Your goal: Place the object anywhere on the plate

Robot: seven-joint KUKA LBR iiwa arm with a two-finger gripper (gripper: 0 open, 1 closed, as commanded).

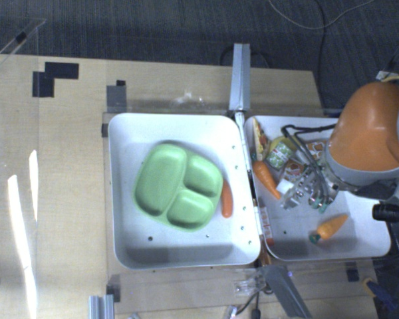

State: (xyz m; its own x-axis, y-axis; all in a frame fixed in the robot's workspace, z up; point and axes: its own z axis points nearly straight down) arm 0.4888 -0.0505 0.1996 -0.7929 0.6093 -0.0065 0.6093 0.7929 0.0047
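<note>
A green three-compartment plate (pixel 179 186) lies in the left bin (pixel 130 244) with nothing on it. A small orange carrot-shaped piece (pixel 227 201) rests on the bin floor, touching the plate's right edge. In the right bin (pixel 359 244), my gripper (pixel 308 191) hangs low among the objects, under the orange wrist band (pixel 369 133). An orange carrot (pixel 266 179) lies just left of the gripper. Another carrot with a green tip (pixel 330 226) lies below and to its right.
A green-labelled packet (pixel 279 153) and a red-and-white wrapper (pixel 292 170) sit at the back left of the right bin. Black cables (pixel 304 138) loop over them. A metal post (pixel 240 78) stands behind the divide between the bins.
</note>
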